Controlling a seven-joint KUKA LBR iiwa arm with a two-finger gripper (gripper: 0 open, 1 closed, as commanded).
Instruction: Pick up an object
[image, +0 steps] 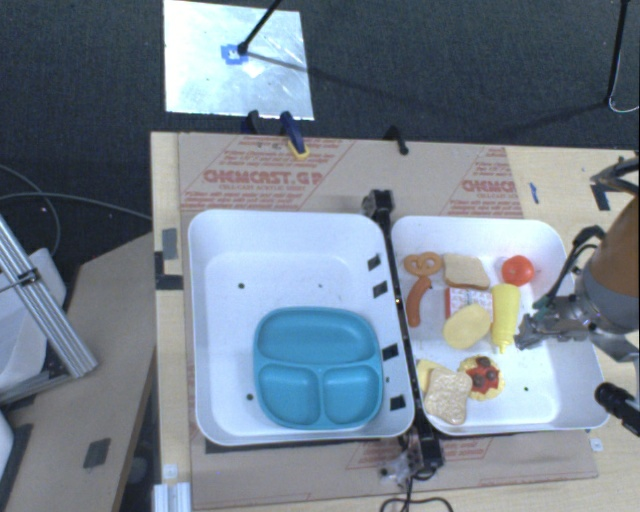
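Blue divided tray in left white bin. Cardboard sheet beneath both bins. Reflective square panel top left; aluminium frame far left.

Grey arm (orange band above), black cable looping, dark metal wrist

Tray in left bin; food pieces in right bin.
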